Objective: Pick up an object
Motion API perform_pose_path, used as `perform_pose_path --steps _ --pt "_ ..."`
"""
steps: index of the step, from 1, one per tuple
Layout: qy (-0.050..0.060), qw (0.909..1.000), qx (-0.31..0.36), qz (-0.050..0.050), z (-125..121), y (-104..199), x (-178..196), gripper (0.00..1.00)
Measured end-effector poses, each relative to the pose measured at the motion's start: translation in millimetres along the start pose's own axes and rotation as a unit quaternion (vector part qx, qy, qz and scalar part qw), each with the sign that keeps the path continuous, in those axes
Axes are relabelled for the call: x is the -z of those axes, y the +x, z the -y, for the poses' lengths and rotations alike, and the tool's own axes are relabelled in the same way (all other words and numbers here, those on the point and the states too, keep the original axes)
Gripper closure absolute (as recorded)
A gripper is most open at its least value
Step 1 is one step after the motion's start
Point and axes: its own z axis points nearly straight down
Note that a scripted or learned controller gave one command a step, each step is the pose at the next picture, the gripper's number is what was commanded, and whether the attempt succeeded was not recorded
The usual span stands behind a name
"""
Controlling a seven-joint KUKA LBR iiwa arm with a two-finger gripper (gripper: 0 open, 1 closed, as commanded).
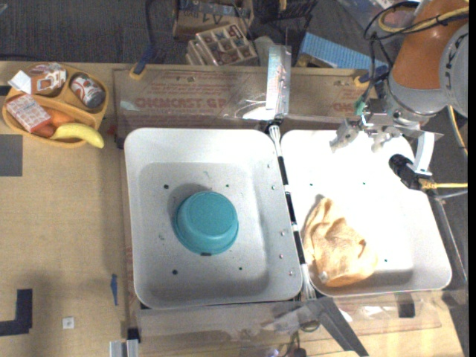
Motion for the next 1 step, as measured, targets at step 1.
perform_pose_path --steps 1 --pt "-0.004 0.9997 0.024 0.000 76.6 9.4 -100.5 0.00"
